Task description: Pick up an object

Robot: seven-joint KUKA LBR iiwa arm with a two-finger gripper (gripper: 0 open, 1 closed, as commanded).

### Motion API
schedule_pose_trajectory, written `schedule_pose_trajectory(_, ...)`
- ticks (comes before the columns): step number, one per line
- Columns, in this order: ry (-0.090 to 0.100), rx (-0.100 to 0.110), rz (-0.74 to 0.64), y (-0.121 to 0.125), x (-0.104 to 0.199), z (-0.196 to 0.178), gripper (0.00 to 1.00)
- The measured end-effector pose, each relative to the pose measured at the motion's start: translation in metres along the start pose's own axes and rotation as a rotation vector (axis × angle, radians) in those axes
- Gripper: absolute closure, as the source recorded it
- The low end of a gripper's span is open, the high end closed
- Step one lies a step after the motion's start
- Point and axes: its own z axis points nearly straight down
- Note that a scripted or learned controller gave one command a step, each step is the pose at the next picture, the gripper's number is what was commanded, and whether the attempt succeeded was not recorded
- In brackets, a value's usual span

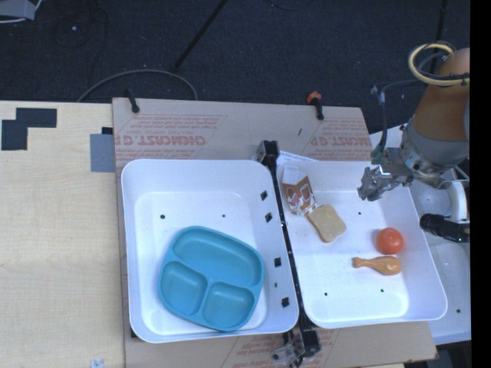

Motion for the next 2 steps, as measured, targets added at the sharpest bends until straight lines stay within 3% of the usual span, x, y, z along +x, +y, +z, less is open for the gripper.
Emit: schedule_pose_trajectory(2, 0.004, 0.008, -0.002, -0.024, 0.105, 0.017, 1.0)
